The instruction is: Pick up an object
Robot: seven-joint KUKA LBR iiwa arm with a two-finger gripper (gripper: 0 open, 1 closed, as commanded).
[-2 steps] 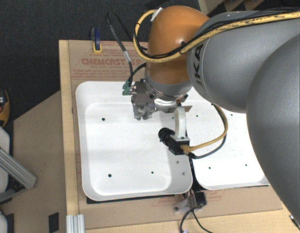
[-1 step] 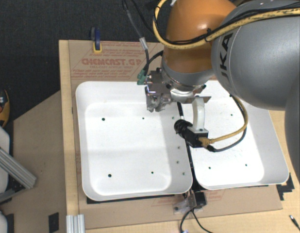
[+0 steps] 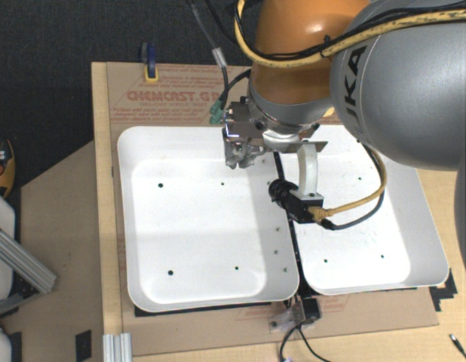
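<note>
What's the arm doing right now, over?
Gripper low over left bin, near its far edge. No object seen between fingers. Yellow cable hangs over right bin.

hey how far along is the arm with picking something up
Done: nothing looks picked yet. In hand: the arm has its gripper low over the back edge of the left bin, with no object seen between its parts. Left: find an object, grasp it and lift it.

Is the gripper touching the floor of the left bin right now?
Cannot tell. In the camera view the gripper sits over the left bin's far edge, but the slanted angle shows neither contact nor gap.
</note>
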